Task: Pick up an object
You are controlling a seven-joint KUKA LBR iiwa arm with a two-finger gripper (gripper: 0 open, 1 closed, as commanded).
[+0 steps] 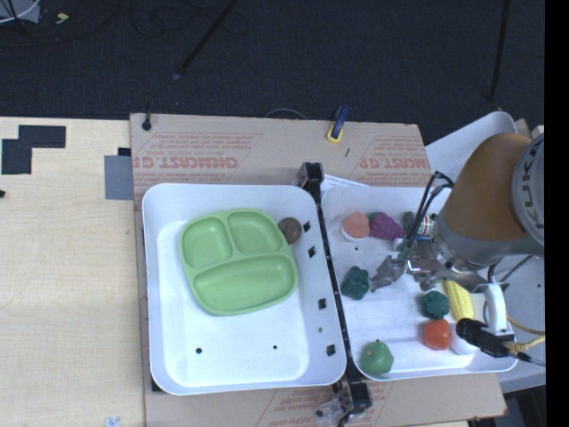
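On a cardboard-covered bench sit two shallow white bins (169, 238); a dark green lumpy toy vegetable (356, 282) lies in the right bin, at eight o'clock from the grey two-finger gripper (388, 274), just beside it; the jaws' spread I cannot tell; nothing appears lifted, so the pick seems not yet done.

One camera is fixed above the bench (71, 265), looking down at a slant and standing far enough off to take in both bins whole. The left bin (169, 345) sits at centre, the right bin (400, 363) toward four o'clock. Dark floor (267, 43) fills the twelve o'clock side, the far side. The arm (489, 194) enters from three o'clock.
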